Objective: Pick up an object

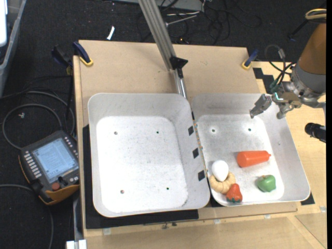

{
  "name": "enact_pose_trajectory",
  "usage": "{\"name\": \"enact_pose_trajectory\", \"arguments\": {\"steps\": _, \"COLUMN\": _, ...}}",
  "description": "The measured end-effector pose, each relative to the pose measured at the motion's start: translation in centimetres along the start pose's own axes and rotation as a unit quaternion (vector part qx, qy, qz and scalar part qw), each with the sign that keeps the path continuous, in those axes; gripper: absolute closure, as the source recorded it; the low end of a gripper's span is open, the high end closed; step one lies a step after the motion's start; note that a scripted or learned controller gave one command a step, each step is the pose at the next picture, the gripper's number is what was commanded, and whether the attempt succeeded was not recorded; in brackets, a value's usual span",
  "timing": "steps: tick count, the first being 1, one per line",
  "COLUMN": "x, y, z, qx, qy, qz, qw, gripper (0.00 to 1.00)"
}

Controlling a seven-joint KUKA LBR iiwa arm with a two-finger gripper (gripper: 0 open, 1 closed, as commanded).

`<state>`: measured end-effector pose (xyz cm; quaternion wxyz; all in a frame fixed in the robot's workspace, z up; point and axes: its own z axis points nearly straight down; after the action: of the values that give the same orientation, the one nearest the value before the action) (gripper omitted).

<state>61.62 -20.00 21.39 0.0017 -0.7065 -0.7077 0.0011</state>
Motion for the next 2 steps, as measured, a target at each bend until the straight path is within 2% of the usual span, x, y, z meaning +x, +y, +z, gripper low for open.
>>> {"name": "enact_pose_trajectory", "arguments": {"steps": 1, "x": 0.0, "y": 0.1, "z": -0.3, "qx": -0.002, "qy": -0.001, "qz": -0.001, "qw": 1.0000, "gripper": 0.00}}
{"name": "enact_pose_trajectory", "arguments": {"steps": 2, "x": 0.2, "y": -0.1, "z": 4.0, "qx": 0.000, "qy": 0.000, "qz": 0.000, "qw": 1.0000, "gripper": 0.00}}
